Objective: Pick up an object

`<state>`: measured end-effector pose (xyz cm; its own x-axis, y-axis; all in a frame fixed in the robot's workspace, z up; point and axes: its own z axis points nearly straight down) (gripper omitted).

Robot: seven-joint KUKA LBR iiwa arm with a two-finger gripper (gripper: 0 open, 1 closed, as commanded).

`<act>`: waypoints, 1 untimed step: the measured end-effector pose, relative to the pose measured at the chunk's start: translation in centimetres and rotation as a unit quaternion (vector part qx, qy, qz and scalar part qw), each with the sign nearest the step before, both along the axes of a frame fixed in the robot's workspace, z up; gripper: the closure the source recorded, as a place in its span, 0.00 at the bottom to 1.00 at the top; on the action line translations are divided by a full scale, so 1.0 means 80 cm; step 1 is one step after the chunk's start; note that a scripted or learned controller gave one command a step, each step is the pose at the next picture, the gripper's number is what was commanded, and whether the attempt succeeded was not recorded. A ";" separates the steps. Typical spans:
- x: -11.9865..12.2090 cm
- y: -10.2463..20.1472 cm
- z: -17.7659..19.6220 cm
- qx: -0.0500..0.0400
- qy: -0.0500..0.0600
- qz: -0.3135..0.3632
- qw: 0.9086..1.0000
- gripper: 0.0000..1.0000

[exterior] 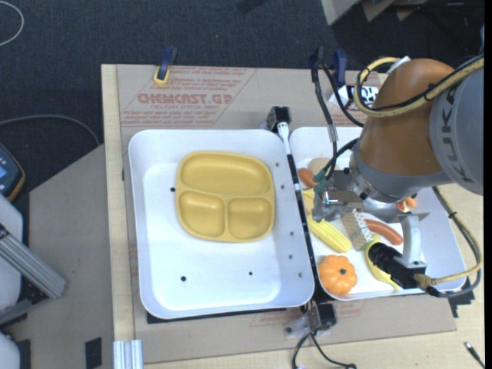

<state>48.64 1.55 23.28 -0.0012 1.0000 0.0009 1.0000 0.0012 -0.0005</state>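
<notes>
Gripper (pixel 332 198), mostly hidden under the arm (pixel 403 121), seemingly above corn (pixel 329 233).

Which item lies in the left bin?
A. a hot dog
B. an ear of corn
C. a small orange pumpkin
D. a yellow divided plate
D: the yellow divided plate sits in the left bin, while the pumpkin and corn lie in the right bin.

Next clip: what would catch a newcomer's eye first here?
The arm's big orange band, hanging over the right bin, grabs attention first. Next comes the yellow divided tray, lying alone in the left bin. Then the small pumpkin and corn cob at the right bin's near-left corner.
</notes>
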 end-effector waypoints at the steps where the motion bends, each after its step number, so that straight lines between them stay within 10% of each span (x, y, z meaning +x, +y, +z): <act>1: -0.004 -0.006 0.002 0.000 0.000 -0.001 1.000 1.00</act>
